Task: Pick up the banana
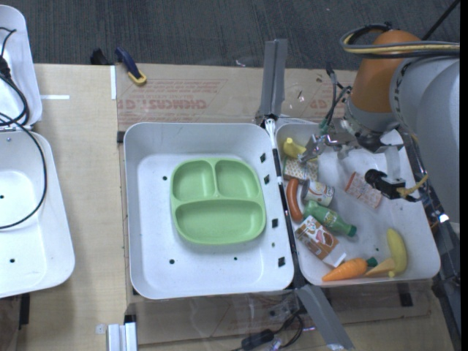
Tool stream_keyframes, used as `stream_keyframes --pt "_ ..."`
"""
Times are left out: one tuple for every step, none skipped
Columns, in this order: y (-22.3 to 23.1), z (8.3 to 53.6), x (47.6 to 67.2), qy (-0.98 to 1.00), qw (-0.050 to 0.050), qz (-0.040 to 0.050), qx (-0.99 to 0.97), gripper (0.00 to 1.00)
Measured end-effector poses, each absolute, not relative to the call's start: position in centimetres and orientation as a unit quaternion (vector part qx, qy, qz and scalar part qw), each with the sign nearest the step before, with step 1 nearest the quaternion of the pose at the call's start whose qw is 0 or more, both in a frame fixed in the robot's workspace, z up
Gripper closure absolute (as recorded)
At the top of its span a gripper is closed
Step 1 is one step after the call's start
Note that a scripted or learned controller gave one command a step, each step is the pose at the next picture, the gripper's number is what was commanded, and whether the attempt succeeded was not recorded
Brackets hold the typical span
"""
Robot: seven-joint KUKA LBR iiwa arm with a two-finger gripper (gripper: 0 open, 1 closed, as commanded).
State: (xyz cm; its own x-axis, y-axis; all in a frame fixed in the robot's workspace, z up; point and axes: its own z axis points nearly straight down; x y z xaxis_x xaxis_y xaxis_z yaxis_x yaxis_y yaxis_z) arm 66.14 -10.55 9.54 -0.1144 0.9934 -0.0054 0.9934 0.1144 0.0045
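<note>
The banana [396, 247] is yellow and lies near the front right corner of the right bin [420, 221], next to a small yellow-orange wedge. The gripper [315, 149] hangs low over the bin's back left part, well away from the banana, close to a small yellow item [292, 148] and a patterned packet [300, 170]. Above it, the grey arm with its orange band [380, 75] covers the bin's back right corner.
The right bin also holds a carrot [344, 270], a green bottle [330, 220], a sausage [294, 199], a small carton [319, 238], a can [319, 192] and a red-and-white packet [362, 189]. A green divided plate [217, 200] lies in the left bin [146, 218].
</note>
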Motion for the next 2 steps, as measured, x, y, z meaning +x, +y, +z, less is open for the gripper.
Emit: stream_keyframes --pt "-10.35 10.15 66.14 0.747 -0.001 -0.0004 0.665 1.00" --pt "-10.35 10.12 66.13 0.747 -0.001 -0.0006 0.665 0.00"
